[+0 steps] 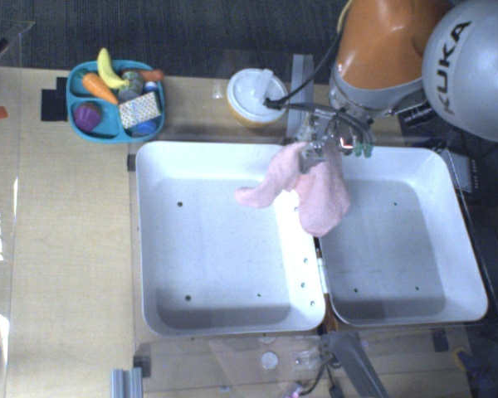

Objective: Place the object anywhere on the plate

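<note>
The soft pink cloth (309, 191) hangs from our tool (315, 152), pinched at its top, draped over the seam between the two white bins (191, 322). We judge transport is underway; next, carry it toward the blue sectioned plate (112, 131) on the tabletop (58, 264).

Tool (315, 152) fingertips behind pink cloth (311, 191)

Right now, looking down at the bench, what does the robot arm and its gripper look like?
The arm is bulky and rounded, with a glossy grey shell carrying black KUKA lettering. Next to it sits a smooth orange band above the wrist. Black cables loop from the wrist area down toward the gripper, a small dark metal unit with a reddish light and green bits beside it.
</note>
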Robot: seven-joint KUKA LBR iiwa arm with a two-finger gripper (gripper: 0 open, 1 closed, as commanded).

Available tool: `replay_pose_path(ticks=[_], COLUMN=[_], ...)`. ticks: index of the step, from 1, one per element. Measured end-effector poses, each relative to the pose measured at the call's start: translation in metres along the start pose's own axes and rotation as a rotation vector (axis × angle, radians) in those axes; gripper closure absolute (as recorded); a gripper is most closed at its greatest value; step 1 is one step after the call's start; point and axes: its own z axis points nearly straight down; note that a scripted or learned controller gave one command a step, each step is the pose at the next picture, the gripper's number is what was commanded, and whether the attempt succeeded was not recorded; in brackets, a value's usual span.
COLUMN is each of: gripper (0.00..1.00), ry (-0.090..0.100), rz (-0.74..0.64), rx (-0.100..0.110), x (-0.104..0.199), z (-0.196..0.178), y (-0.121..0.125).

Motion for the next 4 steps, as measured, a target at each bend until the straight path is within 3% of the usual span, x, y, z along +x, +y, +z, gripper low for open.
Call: replay_pose_path(ticks=[3,4], gripper=[1.00,0.00], ry=[0.004,0.004], rz=[0.001,0.001], rx=[-0.001,-0.001], x=[0.038,0.038], z=[0.021,0.020], y=[0.147,0.147])
